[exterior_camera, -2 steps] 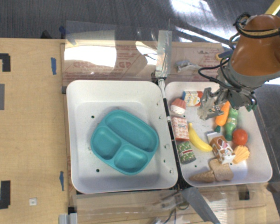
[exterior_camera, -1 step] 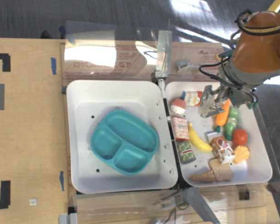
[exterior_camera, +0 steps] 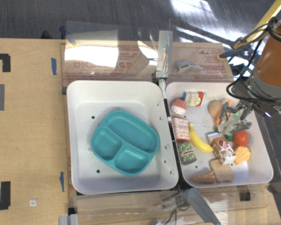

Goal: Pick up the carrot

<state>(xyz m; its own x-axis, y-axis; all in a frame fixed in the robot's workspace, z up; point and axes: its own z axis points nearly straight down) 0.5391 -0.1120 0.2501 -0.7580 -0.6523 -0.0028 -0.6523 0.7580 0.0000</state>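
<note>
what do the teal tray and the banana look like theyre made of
Teal tray: likely moulded plastic, with uniform colour, soft sheen and rounded walls dividing three compartments. Banana: probably toy plastic, smooth and evenly bright yellow without any spots, though foam or rubber can't be ruled out at this resolution.

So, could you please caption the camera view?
Claw over the carrot in the right bin; teal tray in the left.

No legible text anywhere. Red print on the clear sheet [exterior_camera: 96,64] at upper centre and package labels in right bin [exterior_camera: 264,172] were too blurred.
</note>
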